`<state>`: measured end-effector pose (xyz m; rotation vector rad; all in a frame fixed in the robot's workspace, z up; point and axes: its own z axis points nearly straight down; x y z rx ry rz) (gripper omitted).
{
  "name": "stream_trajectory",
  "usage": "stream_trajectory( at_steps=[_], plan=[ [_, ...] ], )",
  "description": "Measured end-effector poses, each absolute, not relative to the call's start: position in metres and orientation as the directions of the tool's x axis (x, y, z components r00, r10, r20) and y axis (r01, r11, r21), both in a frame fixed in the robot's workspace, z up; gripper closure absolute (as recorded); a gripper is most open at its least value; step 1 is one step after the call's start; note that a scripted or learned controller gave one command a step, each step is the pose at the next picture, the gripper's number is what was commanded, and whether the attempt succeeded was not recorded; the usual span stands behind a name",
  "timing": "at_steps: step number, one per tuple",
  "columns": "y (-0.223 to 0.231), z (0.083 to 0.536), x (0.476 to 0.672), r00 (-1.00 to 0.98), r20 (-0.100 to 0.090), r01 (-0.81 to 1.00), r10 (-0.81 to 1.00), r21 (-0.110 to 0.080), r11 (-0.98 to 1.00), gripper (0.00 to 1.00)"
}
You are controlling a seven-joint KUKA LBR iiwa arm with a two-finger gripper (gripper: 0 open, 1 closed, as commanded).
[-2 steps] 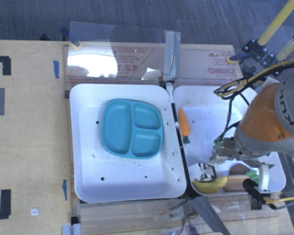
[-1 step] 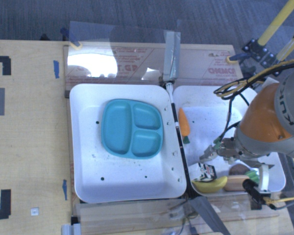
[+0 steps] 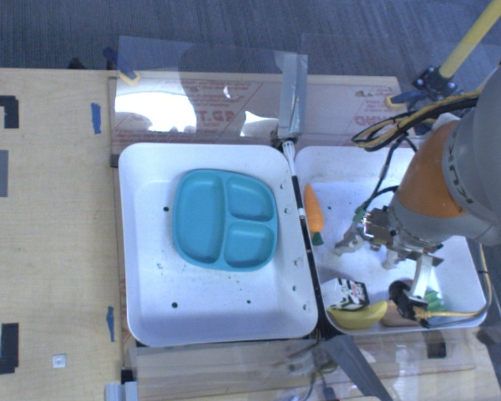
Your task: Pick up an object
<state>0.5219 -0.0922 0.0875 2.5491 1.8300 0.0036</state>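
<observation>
The left bin [image 3: 142,299] lies well to the left of the gripper [image 3: 384,242] and holds a teal plate [image 3: 225,220] with 3 compartments, lying flat near the bin's middle. In the right bin [image 3: 472,274], an orange carrot [image 3: 314,211] rests against the left wall, just left of the gripper and a little farther from the camera. A yellow banana [image 3: 359,314] lies at the near wall, below the gripper and apart from it, touching a small black-and-white object [image 3: 349,291]. The gripper hangs low over the right bin's floor with nothing seen between its fingers; whether they are spread or closed cannot be told. The arm [image 3: 451,174] with its orange band covers the bin's right part.
</observation>
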Motion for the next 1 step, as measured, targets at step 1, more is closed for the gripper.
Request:
stream_trajectory(
  at_steps=[1],
  plan=[
    [-0.1289, 0.1329, 0.4792, 0.191, 0.0, 0.982, 0.982, -0.001, -0.191, 0.0]
  ],
)
